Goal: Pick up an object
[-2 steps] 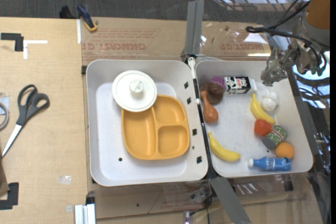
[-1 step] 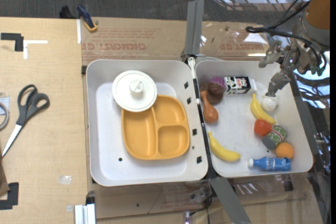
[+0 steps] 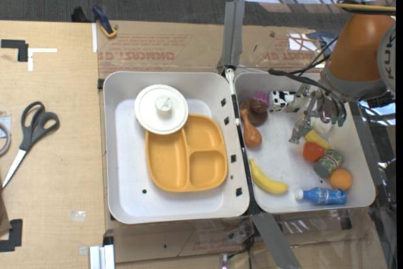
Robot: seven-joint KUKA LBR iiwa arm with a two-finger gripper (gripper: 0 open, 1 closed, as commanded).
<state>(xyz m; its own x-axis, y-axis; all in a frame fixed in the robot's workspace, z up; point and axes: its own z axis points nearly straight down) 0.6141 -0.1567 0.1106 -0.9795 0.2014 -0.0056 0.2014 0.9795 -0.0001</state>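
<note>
— So, how many things lay in the right bin (image 3: 362,195)?

— Seven that I could count: one banana (image 3: 268,179); one blue bottle (image 3: 322,196) on its side; one orange (image 3: 340,179); one red tomato-like piece (image 3: 313,151); one brown pear-shaped piece (image 3: 251,131); one dark plum-coloured piece (image 3: 258,105); one black-and-white toy (image 3: 281,100); a greenish lump (image 3: 327,164) beside the orange I could not name.

— And the left bin (image 3: 116,154)?

— Two: one yellow divided tray (image 3: 187,154); one white round lid (image 3: 162,109) overlapping its upper corner.

— The gripper (image 3: 306,126)?

— It hung over the right bin, just above the red piece; its fingers stood slightly apart, holding nothing.

— Outside the bins?

— One pair of scissors (image 3: 28,135) lay on the bench (image 3: 50,198).
</note>
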